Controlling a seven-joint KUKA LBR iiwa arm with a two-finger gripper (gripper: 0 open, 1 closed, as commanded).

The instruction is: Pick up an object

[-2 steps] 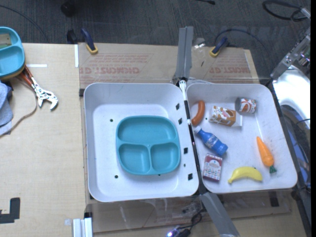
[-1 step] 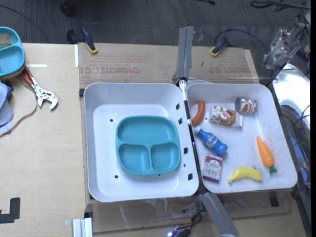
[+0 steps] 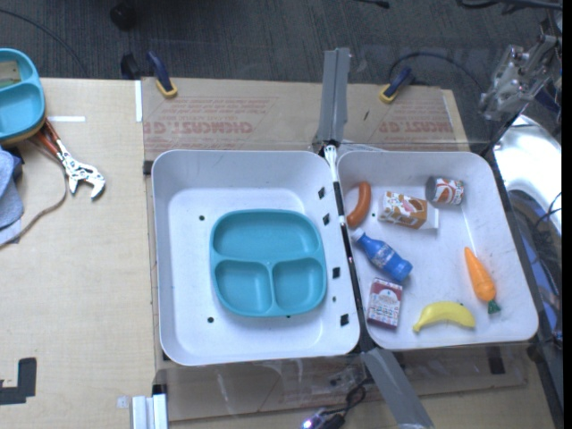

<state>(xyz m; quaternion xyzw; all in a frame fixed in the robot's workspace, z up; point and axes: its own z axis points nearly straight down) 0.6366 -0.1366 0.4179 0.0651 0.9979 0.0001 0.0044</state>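
Right bin [image 3: 511, 239]: hotdog [image 3: 358, 204], bottle [image 3: 382, 256], carton [image 3: 385, 303], banana [image 3: 445, 315], carrot [image 3: 480, 277], can [image 3: 445, 190] lying scattered. Gripper [image 3: 517, 77] hovering beyond far-right corner, state indiscernible. Risk: bottle and carton sitting near each other, inviting a fouled grasp.

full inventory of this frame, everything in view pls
left bin: 1, white, left of the divider
divided tray: 1, teal, inside left bin
right bin: 1, white, right of the divider
hot dog: 1, orange-red, right bin upper left
snack box: 1, white and orange, right bin top middle
can: 1, grey and red, right bin top right
bottle: 1, blue, right bin left middle
carton: 1, red and white, right bin lower left
banana: 1, yellow, right bin bottom
carrot: 1, orange, right bin right side
wrench: 1, silver, bench far left
clamps: 2, blue and orange, bench back edge
gripper: 1, metallic, top right, beyond the right bin
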